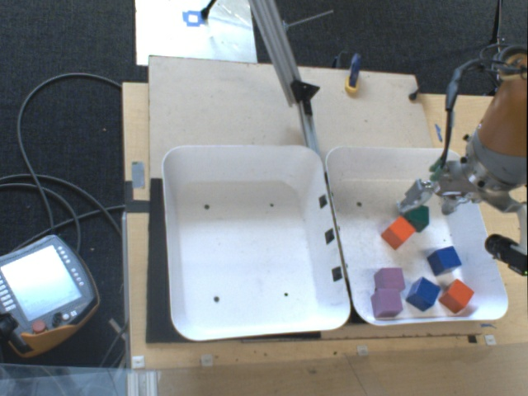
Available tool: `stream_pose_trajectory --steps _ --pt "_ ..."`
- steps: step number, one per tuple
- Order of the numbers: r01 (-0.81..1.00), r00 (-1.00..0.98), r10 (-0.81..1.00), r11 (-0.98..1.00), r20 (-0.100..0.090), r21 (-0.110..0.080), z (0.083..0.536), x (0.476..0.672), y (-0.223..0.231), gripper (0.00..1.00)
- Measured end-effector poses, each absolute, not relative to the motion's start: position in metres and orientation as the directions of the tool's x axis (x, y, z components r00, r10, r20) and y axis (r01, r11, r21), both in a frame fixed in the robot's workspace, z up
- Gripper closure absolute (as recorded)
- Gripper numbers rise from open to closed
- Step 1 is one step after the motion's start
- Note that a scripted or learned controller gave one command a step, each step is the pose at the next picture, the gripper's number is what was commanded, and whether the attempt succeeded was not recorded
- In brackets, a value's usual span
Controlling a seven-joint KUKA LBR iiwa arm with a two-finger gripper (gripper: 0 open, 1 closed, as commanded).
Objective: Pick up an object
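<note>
Two shallow white bins sit side by side on the bench [231, 97]. In the left bin [177, 246] I see no loose objects, just small dark spots on its floor. The right bin [363, 172] holds seven blocks: an orange block [398, 233] touching a green block [418, 218], a blue block [444, 260], another blue block [422, 294], a second orange block [456, 295], and two purple blocks [388, 292] stacked close together. The end effector [422, 196] hovers just above the green block; whether it is spread or closed, I cannot tell.

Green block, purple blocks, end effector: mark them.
green block [420, 218], camera view, on its visible top face.
purple blocks [388, 291], camera view, on the front one's top.
end effector [415, 197], camera view, at its tip above the green block.
</note>
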State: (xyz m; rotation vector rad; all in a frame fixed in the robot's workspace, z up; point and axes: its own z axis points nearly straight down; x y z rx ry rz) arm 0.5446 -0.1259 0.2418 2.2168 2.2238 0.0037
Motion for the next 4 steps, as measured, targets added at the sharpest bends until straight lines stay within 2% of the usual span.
stream_pose_trajectory --steps 1,2,3,4 --pt "1.000 0.004 1.000 -0.004 0.000 -0.006 0.140 0.523 -0.188 0.00" --pt "1.000 -0.009 1.000 0.009 0.002 0.001 0.088 0.570 -0.149 0.00" --pt "1.000 -0.007 1.000 0.007 -0.001 0.005 0.101 0.570 -0.153 1.00" --pt "1.000 -0.013 1.000 0.013 0.003 0.006 0.139 0.598 -0.076 1.00"
